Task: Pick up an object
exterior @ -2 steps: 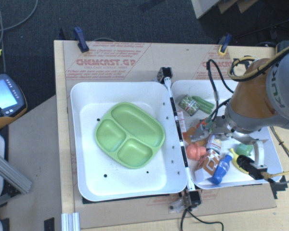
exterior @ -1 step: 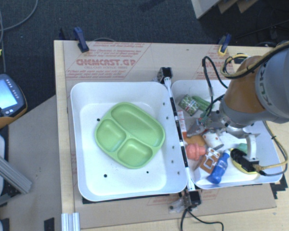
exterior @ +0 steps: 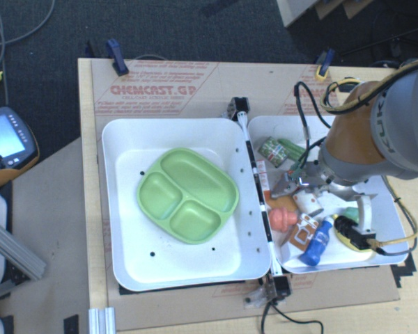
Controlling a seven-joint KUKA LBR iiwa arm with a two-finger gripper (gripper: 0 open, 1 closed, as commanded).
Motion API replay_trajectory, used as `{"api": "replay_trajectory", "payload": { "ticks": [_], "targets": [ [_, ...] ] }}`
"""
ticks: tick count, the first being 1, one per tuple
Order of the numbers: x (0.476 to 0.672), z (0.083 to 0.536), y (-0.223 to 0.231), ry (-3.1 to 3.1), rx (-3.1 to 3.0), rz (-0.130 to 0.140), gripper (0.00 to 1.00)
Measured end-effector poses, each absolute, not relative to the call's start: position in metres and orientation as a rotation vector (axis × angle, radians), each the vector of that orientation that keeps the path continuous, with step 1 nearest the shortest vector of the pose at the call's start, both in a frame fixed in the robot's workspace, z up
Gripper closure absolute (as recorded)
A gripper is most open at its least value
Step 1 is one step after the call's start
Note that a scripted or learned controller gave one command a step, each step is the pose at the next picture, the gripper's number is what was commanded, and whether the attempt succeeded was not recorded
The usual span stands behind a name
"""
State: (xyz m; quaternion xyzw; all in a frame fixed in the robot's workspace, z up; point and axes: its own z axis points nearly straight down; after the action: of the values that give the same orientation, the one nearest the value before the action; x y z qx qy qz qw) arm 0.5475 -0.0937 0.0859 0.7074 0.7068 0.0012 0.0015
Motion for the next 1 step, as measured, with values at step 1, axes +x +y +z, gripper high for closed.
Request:
{"api": "replay_trajectory", "payload": {
  "ticks": [1],
  "targets": [
    [0.5527,0.0854,-0.0952,2.221,2.220,0.002,0.00]
  ]
}}
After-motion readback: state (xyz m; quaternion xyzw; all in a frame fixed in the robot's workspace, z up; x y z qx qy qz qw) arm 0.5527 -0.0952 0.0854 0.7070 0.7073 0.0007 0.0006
